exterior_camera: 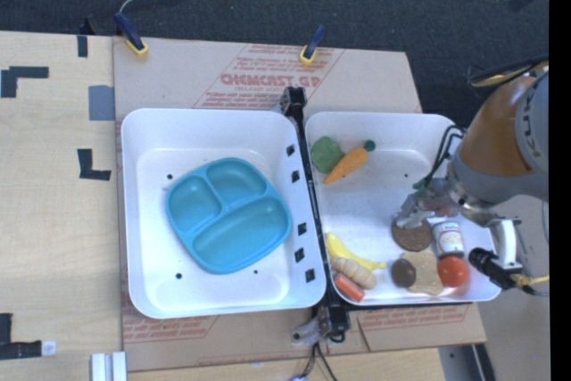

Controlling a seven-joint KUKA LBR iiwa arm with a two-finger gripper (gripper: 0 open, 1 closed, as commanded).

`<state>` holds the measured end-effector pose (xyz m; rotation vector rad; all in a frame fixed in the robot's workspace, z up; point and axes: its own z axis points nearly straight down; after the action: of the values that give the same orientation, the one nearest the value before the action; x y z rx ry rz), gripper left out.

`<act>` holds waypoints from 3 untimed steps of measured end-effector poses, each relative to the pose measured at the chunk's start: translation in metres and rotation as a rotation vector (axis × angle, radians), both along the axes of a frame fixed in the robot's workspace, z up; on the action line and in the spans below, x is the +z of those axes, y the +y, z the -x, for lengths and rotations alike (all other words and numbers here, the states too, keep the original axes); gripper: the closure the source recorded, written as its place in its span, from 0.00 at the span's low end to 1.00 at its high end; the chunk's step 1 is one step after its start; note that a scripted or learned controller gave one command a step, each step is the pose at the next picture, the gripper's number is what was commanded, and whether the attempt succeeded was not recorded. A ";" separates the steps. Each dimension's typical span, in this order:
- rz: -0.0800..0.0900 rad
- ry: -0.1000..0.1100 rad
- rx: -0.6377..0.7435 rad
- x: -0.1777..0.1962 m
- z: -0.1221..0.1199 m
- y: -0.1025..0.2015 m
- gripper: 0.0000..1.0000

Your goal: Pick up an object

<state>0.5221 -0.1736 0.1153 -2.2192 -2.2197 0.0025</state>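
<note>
Nothing looks lifted yet. The brown disc [412, 236] lies in the right bin [393, 125], with the end effector [419, 211] down just above it; whether it is open or has hold of anything, I cannot tell. Beside the disc lie a small bottle [448, 238], a tomato [453, 271], a banana [350, 257] and a carrot [346, 164]. Left of it, the left bin [143, 192] holds a blue divided plate [228, 214].
</note>
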 end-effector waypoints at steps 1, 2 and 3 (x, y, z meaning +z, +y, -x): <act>0.000 0.000 0.000 0.000 0.000 0.000 0.00; -0.006 -0.015 0.007 -0.024 -0.002 0.000 0.00; 0.003 -0.017 0.004 -0.015 -0.001 -0.004 1.00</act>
<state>0.5233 -0.1776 0.1001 -2.2250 -2.2337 -0.0130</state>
